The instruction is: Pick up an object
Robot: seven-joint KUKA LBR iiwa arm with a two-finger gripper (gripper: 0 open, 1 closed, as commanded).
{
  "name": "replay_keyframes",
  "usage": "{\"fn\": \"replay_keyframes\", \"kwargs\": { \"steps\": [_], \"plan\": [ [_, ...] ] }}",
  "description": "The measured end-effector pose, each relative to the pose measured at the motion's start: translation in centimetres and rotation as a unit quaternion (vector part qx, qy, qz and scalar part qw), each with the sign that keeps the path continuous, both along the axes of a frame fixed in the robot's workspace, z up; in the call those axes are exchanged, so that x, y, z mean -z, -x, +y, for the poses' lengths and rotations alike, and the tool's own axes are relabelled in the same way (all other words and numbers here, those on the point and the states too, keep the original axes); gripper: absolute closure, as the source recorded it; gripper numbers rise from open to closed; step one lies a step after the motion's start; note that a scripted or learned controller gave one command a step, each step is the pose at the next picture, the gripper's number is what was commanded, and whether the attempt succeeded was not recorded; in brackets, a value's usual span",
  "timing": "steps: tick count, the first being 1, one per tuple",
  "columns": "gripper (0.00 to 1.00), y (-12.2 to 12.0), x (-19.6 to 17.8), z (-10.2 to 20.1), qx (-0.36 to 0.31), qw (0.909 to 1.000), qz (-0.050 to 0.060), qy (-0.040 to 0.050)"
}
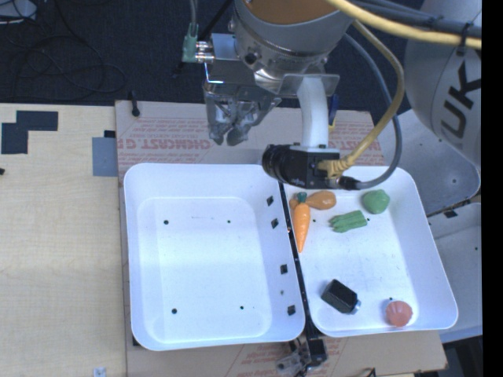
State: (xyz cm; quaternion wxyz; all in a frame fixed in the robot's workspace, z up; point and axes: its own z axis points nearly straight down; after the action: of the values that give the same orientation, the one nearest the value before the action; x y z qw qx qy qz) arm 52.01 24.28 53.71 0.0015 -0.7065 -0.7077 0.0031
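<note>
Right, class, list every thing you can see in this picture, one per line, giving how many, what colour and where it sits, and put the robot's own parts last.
Bins: two, white, side by side on the bench.
Carrot: one, orange, right bin, against the divider at its upper left.
Orange lump: one, orange, right bin, just right of the carrot's top.
Round green piece: one, green, right bin, upper right.
Long green piece: one, green, right bin, below and left of the round one.
Black block: one, black, right bin, lower middle.
Pinkish-red ball: one, right bin, lower right corner.
Cardboard sheet: one, brown, under the bins.
Gripper: one, grey, above the left bin's far edge.
</note>
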Motion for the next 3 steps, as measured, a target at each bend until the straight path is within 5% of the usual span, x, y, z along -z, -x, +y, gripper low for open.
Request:
{"fn": "replay_keyframes", "kwargs": {
  "steps": [1, 3],
  "plan": [
    [1.00, -4.4, 0.1, 0.1, 0.001, 1.0000, -0.002, 0.0001],
    [1.00, 4.7, 0.0, 0.0, 0.000, 1.0000, 0.000, 0.0002]
  ]
}}
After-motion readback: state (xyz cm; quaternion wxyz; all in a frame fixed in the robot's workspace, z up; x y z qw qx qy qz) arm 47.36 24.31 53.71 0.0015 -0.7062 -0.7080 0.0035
